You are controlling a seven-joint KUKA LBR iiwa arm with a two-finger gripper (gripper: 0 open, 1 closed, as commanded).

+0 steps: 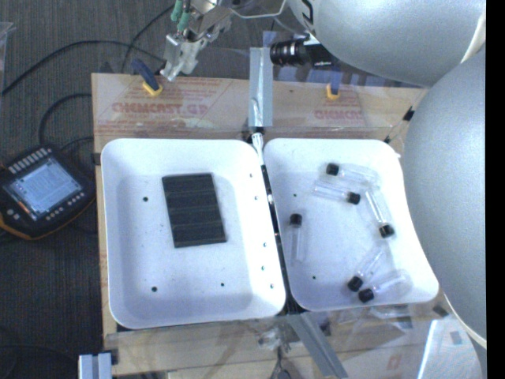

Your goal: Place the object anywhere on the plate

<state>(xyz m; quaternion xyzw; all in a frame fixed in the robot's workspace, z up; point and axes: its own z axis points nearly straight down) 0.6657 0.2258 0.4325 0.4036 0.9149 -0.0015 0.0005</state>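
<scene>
A black ridged plate (193,209) lies flat in the middle of the left white bin (126,290). Several clear vials with black caps lie scattered in the right bin (316,287), among them one (297,235) near its left wall and a pair (371,283) at the front right. My gripper (175,65) hangs high above the bench, beyond the far edge of the left bin and well away from both the plate and the vials. I see no vial in it.
The grey arm fills the top right and right side, over part of the right bin. A teach pendant (39,192) lies left of the bench. Yellow clamps (148,84) hold the board behind the bins, and a metal bar (260,89) runs between them.
</scene>
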